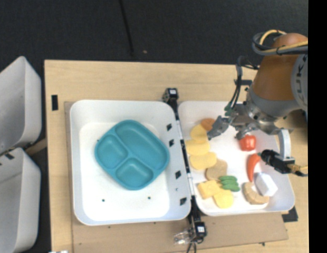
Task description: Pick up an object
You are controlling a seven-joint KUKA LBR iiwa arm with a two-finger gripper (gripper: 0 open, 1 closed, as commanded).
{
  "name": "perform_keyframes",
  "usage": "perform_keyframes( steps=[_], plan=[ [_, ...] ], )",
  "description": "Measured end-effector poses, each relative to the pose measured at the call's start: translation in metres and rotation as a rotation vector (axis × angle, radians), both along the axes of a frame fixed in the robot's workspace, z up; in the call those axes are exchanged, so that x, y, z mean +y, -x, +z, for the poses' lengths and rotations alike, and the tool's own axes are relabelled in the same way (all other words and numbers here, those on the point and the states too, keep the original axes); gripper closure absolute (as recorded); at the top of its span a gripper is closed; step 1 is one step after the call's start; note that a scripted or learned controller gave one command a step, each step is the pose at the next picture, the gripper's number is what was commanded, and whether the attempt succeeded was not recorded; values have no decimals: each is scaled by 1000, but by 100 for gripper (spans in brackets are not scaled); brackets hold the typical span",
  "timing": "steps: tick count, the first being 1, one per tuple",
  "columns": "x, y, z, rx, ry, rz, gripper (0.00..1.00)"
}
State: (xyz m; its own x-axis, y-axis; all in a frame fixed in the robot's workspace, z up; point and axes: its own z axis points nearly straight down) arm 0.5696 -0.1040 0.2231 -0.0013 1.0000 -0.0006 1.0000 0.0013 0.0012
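A pile of toy food pieces (213, 167) lies in the right white bin (282, 196), just below and beside the gripper (219, 126). Whether the gripper's jaws are spread or pressed together cannot be told. It hovers over a yellow piece (199, 133). No readable writing appears.

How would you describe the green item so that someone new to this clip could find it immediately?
Start at the right-hand white bin, the one crowded with toy food. Look toward its near edge, where the small green bumpy plastic piece lies between a tan round piece and a yellow block. It is the bin's sole green thing among yellow, tan and red pieces.
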Motion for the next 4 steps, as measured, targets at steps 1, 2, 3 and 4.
perform_keyframes(
  steps=[1, 2, 3, 4],
  plan=[
    [181, -26, 15, -3, -6, 16, 0],
    [169, -25, 24, 1, -1, 1, 100],
    [236, -9, 119, -8, -4, 8, 100],
    [331, -6, 56, 4, -1, 9, 100]
  ],
)
